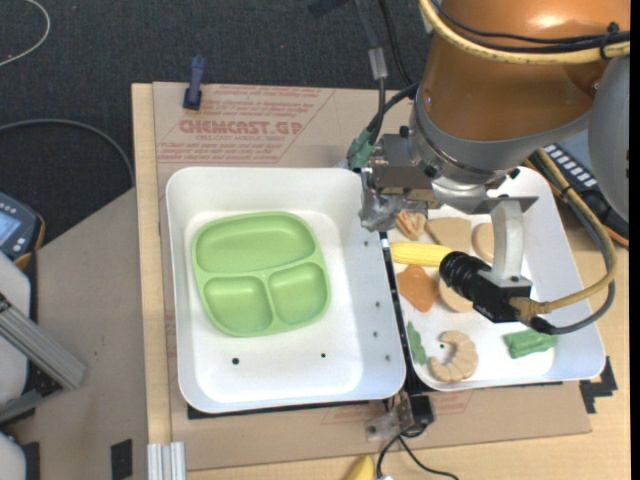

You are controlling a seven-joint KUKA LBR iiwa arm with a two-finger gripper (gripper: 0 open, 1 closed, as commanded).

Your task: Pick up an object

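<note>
Green three-compartment plastic tray (262, 272) seen in left white bin (185, 268). Toy food pieces, yellow corn cob (418, 255) among them, lay in right white bin (572, 268). Jaws' state could not be told.

Bulky grey arm (610, 118) with a glossy orange band (520, 43), black cables (370, 8) looping over it, metal wrist block (405, 173) beneath.
</note>
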